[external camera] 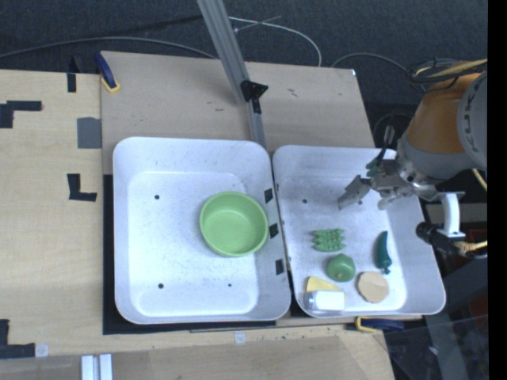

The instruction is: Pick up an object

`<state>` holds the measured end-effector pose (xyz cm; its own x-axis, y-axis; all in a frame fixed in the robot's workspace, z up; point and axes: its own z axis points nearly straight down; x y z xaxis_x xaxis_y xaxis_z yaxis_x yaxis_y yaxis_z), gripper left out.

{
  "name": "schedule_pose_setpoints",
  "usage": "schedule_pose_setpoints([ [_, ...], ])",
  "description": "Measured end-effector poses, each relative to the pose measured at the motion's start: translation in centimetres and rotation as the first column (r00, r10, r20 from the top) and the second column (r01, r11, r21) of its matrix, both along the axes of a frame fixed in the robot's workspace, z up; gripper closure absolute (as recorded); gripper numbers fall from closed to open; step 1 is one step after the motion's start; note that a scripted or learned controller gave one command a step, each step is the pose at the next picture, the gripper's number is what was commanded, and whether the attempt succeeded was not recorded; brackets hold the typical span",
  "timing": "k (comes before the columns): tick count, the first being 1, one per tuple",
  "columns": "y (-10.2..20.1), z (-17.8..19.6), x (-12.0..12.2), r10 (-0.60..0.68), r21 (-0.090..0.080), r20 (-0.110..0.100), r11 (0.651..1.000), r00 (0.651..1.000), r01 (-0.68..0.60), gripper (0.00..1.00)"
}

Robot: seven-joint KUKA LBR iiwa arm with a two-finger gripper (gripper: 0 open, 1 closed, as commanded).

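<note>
My gripper (367,201) hangs over the upper part of the right bin (317,165), open, with nothing between its fingers (349,195). Below it, along the bin's near side, lie a green pea pod (328,239), a round green fruit (341,267), a dark green pepper (383,252), a tan round piece (372,286), a yellow wedge (318,284) and a white block (326,300). The pea pod is the nearest of these, a short way below and left of the fingertips. A light green bowl (233,224) sits upright in the left bin (150,172).
A grey pole (230,50) slants down from the top to the ridge between the bins. The arm's orange band (436,121) and cables crowd the right edge. The wooden bench (47,172) extends to the left.
</note>
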<state>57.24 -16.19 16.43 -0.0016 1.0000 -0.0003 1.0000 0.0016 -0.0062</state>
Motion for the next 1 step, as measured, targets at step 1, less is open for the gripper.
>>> schedule_pose_setpoints([
  [1, -0.44, -6.24, 0.24, -0.001, 0.001, -0.002, 1.0, 1.0, 0.001, 0.0],
])
